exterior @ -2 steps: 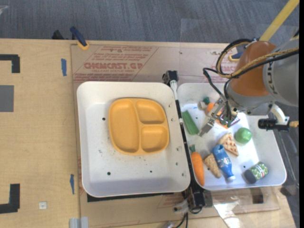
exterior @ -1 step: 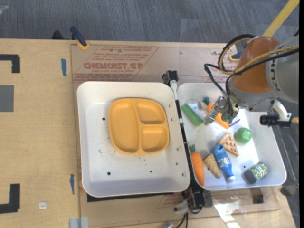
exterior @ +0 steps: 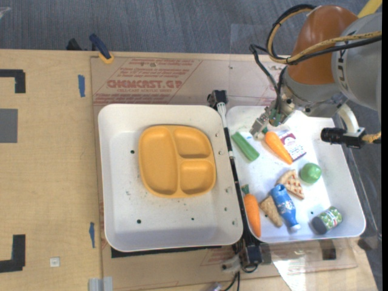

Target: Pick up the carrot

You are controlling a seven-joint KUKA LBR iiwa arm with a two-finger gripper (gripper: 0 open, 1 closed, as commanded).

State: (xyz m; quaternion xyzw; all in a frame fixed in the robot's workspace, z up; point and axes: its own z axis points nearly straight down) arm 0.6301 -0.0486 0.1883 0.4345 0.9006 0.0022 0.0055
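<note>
Nearest the camera, a carrot (exterior: 251,214) lies along the near-left wall of the right bin (exterior: 353,194), its long axis running near to far. The pincer (exterior: 270,121) hangs low over that bin's far end; whether it is wide or narrow I cannot tell. Just to its near-right lies a second carrot-like piece (exterior: 277,146), slanting near-right and closer to the pincer. A green block (exterior: 245,145) sits just to this piece's left, so room there is tight. The bin floor is smooth and white.

Tan wooden bench (exterior: 48,180) — beyond it, grey floor (exterior: 151,11), perhaps carpet.
</note>
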